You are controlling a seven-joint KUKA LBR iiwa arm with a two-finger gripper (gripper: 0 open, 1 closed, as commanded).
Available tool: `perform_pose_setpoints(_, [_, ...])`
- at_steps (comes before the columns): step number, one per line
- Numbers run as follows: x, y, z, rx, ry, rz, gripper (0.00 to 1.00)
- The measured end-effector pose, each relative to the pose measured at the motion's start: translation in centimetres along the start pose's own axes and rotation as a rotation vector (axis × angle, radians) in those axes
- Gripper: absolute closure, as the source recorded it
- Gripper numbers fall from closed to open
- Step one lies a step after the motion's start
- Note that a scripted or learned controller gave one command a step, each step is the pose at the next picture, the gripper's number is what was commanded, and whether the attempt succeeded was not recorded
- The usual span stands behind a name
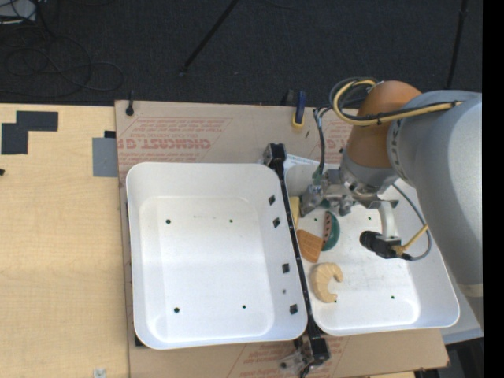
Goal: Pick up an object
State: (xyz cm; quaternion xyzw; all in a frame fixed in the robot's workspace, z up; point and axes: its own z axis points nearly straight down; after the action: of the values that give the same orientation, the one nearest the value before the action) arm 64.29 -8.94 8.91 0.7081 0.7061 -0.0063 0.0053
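Item: bench (63,235), light wood, carrying a cardboard sheet (197,136) on which two white bins sit side by side. Left bin (150,211): bare floor showing small dark holes. Right bin (409,305): holds all loose objects, clustered at its left side against the black divider (287,235) between the bins. Contents: a green round piece (332,231), partly covered; an orange-brown wedge (310,246) touching the green piece on its near-left side; a pale curved piece (327,280), croissant-like, lying apart just nearer than the wedge; a small yellow item (294,208) at the divider, too small to identify. Arm (441,172): reaches in from the right, wrist lowered over the far-left part of the right bin. Gripper (329,205): low over the green piece; state of the jaws cannot be told, since the wrist body hides them, and nothing is seen held. Key relation: the green piece and wedge lie directly under and just near-left of the gripper; the wedge's long axis seems to run far-to-near, slightly slanted. The curved piece lies further toward the near edge. Judgement: the likely target is the green piece or wedge; crowding against the divider may hinder a clean close.
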Motion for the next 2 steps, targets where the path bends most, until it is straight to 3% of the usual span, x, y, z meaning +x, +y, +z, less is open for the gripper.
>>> perform_pose_setpoints(1, [0.2, 0.0, -0.9, 0.001, 0.01, 0.002, 1.0])
perform_pose_setpoints(2, [10.6, 0.2, -10.6, -0.007, 0.02, -0.012, 1.0])
